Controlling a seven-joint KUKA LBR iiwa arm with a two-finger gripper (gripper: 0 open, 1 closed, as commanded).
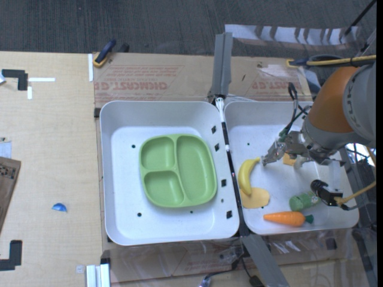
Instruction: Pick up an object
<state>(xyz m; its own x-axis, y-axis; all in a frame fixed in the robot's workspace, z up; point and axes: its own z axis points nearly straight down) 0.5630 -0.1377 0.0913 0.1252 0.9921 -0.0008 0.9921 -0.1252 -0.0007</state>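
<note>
Over the right bin (335, 223), the gripper (273, 154) hangs low just right of the banana (246, 174); whether it is open or closed, I cannot tell. Near the banana's lower end lies a yellow disc (255, 198), with a carrot (285, 219) nearer and a green item (301, 202) to its right. A green plate (178, 170) sits in the left bin (114, 178).

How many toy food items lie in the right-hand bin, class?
3 clearly: a banana by the bin's left wall, a carrot along the near edge, and a green vegetable just above it. The arm may hide others.
</note>
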